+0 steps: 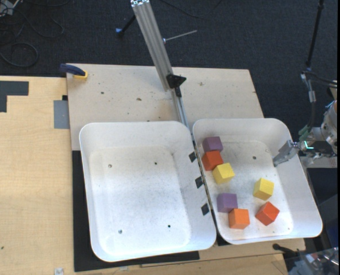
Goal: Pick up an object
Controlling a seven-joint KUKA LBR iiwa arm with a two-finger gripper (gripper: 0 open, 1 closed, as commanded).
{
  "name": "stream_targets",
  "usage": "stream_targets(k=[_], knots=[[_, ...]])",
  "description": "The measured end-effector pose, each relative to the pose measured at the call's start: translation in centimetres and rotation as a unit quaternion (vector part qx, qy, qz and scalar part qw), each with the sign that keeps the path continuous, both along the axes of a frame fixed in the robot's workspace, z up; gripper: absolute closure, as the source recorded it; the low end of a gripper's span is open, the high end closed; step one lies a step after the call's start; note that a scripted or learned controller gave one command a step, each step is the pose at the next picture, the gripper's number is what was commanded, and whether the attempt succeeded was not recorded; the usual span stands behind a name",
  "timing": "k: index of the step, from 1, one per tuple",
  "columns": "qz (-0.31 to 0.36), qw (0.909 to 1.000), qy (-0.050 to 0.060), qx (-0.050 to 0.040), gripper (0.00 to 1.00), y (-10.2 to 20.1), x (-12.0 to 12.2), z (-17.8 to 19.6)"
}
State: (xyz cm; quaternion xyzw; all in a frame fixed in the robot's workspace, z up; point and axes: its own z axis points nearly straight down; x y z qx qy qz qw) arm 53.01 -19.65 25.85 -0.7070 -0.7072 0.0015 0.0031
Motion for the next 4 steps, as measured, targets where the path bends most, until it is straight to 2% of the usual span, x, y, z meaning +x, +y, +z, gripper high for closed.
stream_targets(k=[1, 4], knots=[[-0.001, 1.0000, -0.002, -0.0005, 0.00, 0.0, 0.1, 0.2], [-0.002, 1.0000, 0.001, 0.0006, 0.00, -0.7, 0.9, -16.5]])
